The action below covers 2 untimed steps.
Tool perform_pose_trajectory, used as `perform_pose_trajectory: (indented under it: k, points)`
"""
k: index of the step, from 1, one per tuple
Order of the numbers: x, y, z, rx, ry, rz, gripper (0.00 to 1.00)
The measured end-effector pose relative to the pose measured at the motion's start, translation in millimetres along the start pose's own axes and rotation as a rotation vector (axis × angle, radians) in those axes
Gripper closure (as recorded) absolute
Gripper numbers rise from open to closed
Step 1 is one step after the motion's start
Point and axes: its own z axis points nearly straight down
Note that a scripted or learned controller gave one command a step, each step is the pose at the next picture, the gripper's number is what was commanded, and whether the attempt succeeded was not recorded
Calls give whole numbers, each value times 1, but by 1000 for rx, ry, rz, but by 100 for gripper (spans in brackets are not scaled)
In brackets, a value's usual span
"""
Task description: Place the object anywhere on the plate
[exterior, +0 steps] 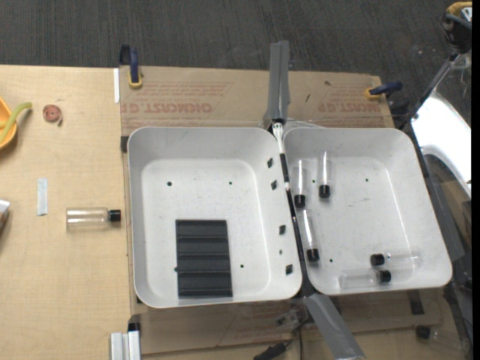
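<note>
Two white bins [142, 171] (side by side) on a cardboard-covered bench [225, 96]; fingers' state unreadable.

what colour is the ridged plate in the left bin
Black, or very dark grey, with ridges running across the plate. The camera view shows it.

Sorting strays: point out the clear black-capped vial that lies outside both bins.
It is the vial lying on its side on the wooden bench, left of the left bin. The other vials all lie inside the right bin.
</note>
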Motion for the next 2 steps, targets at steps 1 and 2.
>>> perform_pose_trajectory:
  k: [1, 2]
  points:
    - [-16, 45, 0, 0, 1, -1, 0]
    - [-86, 30, 0, 1, 1, 0, 0]
